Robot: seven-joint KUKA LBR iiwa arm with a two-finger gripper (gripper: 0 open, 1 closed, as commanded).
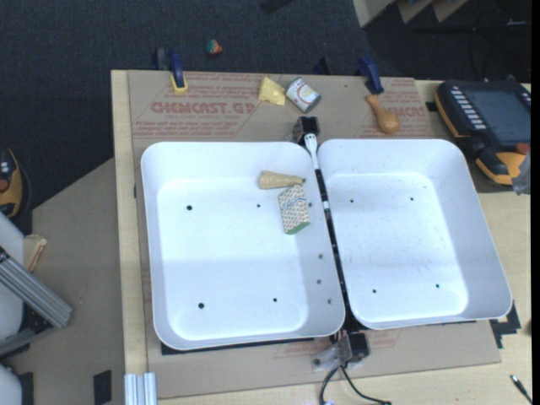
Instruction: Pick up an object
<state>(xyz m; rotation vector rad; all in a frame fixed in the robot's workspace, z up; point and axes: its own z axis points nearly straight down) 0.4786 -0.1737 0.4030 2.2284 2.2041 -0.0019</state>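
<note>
Speckled, perhaps crumpled packet [294, 208]

Grey arm [531, 169], a blurred pale sliver at the right edge, details too unclear to tell

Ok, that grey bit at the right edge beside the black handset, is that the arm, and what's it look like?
Possibly. The grey shape is pale, small and blurred, just right of the handset; too little shows to make out markings, cables or a band.
</note>
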